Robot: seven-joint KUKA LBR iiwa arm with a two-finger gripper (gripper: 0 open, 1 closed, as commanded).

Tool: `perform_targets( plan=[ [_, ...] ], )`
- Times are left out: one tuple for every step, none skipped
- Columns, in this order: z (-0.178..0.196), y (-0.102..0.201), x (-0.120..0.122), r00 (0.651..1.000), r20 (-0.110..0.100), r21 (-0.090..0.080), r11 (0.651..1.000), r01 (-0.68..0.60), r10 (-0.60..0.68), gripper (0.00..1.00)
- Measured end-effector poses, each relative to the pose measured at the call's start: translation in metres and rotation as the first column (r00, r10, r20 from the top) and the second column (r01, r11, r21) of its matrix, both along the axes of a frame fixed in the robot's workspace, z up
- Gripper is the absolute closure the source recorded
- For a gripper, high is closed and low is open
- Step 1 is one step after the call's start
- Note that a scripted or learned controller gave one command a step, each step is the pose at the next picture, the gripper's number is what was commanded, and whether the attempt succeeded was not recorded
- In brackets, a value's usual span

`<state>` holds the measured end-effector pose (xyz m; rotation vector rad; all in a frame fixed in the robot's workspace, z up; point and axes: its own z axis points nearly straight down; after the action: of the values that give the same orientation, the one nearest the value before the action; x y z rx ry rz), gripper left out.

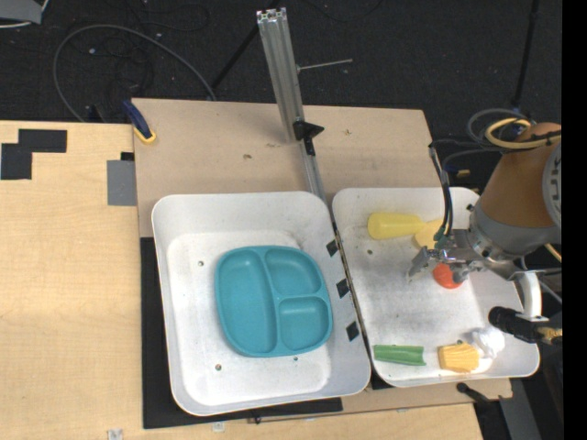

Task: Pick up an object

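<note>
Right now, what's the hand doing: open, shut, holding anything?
Hand: low in the right white bin, beside a small red-orange round object; open or shut cannot be told.

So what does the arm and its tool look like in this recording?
The arm enters from the right: a bulky rounded segment in orange-brown with a grey casing beside it. A dark cable runs down its front toward the tool, a small metallic grey assembly with thin silvery parts. A yellowish coiled cable loops above the arm. No markings can be read on it.
</note>
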<state>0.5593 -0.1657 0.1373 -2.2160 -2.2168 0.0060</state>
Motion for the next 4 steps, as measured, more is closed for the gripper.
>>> perform_targets(
  plan=[
    [-0.035,-0.001,0.001,1.0,0.01,-0.003,1.0,0.001,-0.001,0.0],
    [-0.029,-0.002,-0.001,1.0,0.003,-0.001,1.0,0.005,-0.005,1.0],
    [0.033,-0.006,0.004,1.0,0.011,-0.004,1.0,0.0,0.0,1.0],
    [0.075,-0.007,0.003,1.0,0.01,-0.003,1.0,0.0,0.0,1.0]
  ],
)
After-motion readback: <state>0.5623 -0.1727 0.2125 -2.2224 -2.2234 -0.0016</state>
